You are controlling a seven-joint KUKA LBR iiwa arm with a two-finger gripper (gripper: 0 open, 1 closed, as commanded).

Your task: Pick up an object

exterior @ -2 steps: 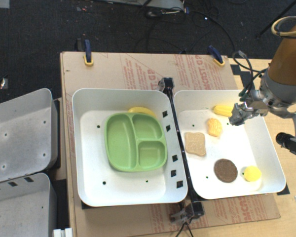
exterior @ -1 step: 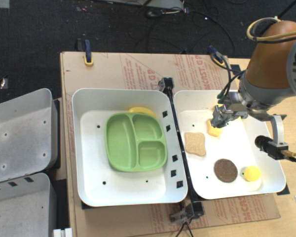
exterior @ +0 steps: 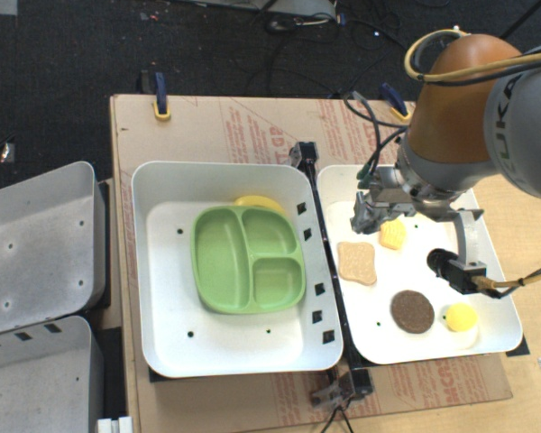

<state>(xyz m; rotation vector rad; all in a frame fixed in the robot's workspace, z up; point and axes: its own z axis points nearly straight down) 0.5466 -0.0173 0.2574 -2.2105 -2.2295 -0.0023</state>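
Observation:
The right bin (exterior: 491, 336) holds a tan slice of toast (exterior: 357, 262), a small yellow chunk (exterior: 393, 235), a round brown cookie (exterior: 412, 311) and a yellow ball (exterior: 460, 317). My gripper (exterior: 368, 216) hangs over the upper left part of this bin, just left of the yellow chunk and above the toast. Nothing is visibly held in it. The grey arm with its orange band (exterior: 460, 88) comes in from the upper right and hides the bin's back part.
The left bin (exterior: 162, 332) holds a green divided plate (exterior: 249, 260), with a yellow object (exterior: 260, 203) peeking out behind it. A black divider (exterior: 323, 251) runs between the bins. Cables (exterior: 487, 282) trail over the right bin. Grey trays (exterior: 36, 242) lie at far left.

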